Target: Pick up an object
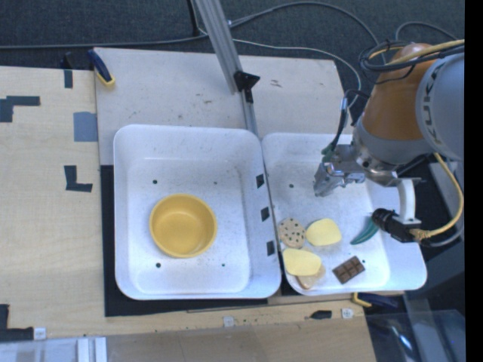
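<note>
- Two shallow white bins sit side by side on the bench: the left bin point(132, 202) and the right bin point(290, 157), their inner walls touching along the middle
- One yellow bowl point(183, 225) stands upright in the left bin, toward its lower left part, well apart from the arm
- The grey arm point(411, 119) with its orange band reaches in from the right and hangs over the upper right part of the right bin
- The claw point(326, 185) points down and to the left over bare white floor of the right bin; its metal tips are small and blurred against the bin, so I cannot tell how far apart they stand
- Nothing can be seen between the claw tips, and the claw touches none of the objects; the nearest ones lie below it, near but apart
- A round brown cookie point(292, 233) lies near the middle wall of the right bin
- A pale yellow rounded piece point(324, 232) lies just beside the cookie, to its right
- A second yellow piece point(302, 262) lies below those two, resting on a tan slice point(310, 280) that peeks out under it
- A small dark brown chocolate block point(349, 269) lies to the right of the tan slice, near the lower edge
- A green curved piece point(367, 231) lies at the right side of the bin, beside a black part of the arm's cabling
- A grey metal pole point(223, 40) slants across the bench above the bins
</note>
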Motion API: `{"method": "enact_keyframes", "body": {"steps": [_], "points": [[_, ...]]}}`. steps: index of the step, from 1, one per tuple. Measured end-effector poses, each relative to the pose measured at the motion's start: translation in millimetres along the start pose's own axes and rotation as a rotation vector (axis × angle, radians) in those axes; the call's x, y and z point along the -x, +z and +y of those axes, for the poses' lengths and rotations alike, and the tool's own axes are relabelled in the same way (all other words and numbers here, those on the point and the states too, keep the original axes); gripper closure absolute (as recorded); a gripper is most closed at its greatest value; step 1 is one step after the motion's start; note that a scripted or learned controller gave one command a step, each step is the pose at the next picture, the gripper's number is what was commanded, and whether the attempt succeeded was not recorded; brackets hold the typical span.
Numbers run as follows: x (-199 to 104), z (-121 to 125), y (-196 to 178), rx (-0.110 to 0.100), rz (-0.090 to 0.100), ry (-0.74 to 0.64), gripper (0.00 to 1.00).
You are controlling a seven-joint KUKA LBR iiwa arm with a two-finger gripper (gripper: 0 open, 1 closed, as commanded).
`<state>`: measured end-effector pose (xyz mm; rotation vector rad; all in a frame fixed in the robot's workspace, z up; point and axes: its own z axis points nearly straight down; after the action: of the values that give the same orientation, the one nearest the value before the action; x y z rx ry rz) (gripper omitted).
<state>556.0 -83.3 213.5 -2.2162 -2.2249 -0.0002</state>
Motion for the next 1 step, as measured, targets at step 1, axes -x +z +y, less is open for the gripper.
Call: {"method": "enact_keyframes", "body": {"steps": [1], "points": [[-40.4,22.2,3.1,0.000,0.000,0.000,1.00]]}}
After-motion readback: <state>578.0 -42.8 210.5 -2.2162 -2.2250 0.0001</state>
